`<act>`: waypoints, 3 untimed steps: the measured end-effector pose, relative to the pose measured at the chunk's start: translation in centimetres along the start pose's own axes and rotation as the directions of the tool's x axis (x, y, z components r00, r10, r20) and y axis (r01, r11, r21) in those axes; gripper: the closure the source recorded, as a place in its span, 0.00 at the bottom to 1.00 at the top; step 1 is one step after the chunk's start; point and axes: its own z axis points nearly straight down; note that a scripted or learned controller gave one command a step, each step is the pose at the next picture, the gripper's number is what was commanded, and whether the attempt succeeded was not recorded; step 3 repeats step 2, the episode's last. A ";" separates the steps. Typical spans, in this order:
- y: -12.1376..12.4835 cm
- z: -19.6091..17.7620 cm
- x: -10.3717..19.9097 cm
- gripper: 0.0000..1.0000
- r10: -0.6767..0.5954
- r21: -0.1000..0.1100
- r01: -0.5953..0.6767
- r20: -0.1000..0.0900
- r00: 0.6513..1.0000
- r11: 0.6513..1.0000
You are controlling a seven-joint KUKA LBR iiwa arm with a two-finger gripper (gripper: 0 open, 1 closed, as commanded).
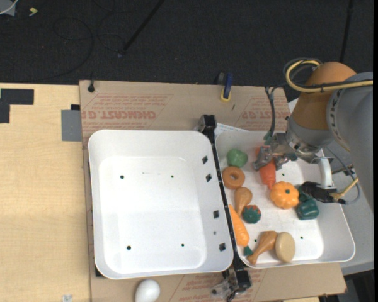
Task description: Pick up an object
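In right bin (340, 247), arm bent down, claw (266, 159) at red veg (268, 173).

I'm looking down on a robotics lab bench, not anyone's kitchen. Two shallow white bins (152, 203) sit side by side on a cardboard sheet (151, 109) clamped at its far edge by a blue clamp (226, 87). The food in the right bin is plastic toy produce (285, 195). Loose cables (6, 2) trail over dark floor behind, and the grey arm (340, 115) carries exposed wiring.
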 end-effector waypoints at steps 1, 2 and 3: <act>0.2 -6.5 3.7 1.00 -0.003 -0.009 0.003 0.001 1.000 1.000; 0.0 -9.1 11.6 1.00 -0.005 -0.005 0.005 0.000 1.000 1.000; 0.0 -9.1 11.6 1.00 -0.005 -0.005 0.005 0.000 1.000 1.000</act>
